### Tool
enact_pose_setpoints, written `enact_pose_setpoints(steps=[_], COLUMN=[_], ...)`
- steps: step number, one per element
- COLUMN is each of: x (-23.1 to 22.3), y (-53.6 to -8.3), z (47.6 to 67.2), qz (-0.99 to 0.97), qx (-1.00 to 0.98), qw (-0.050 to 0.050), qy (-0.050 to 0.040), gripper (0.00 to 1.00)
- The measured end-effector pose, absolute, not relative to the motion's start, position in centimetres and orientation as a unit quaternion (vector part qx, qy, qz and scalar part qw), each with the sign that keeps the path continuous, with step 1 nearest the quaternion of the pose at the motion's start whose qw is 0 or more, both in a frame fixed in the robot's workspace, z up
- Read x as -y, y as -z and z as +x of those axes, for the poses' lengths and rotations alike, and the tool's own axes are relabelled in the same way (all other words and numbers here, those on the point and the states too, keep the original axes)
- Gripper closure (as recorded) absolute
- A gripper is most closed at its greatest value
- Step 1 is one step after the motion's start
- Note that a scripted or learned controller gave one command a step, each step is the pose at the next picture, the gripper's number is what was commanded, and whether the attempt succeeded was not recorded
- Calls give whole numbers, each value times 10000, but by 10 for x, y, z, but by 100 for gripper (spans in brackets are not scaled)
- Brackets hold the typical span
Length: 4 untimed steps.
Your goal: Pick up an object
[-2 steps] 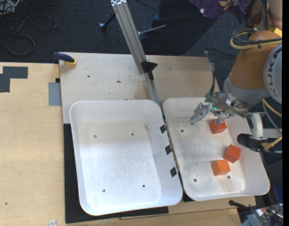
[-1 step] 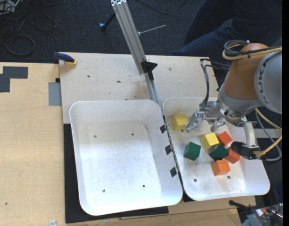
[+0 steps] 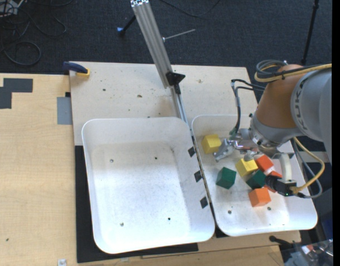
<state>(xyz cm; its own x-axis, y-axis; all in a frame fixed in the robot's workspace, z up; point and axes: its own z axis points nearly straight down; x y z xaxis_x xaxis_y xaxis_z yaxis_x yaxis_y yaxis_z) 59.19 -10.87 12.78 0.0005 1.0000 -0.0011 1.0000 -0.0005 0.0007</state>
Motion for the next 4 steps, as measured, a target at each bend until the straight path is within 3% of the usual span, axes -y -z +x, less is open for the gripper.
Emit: enact_pose_setpoints(steps=[1, 2, 4], x=[109, 111, 113], y=[-114, -121, -225], z=[592, 591, 595], qz=[7082, 7116, 7072], qx=[-7061, -7026, -7070], qw=[1, -21, 16], qy=[-1, 11, -12], gripper=[0, 100, 100])
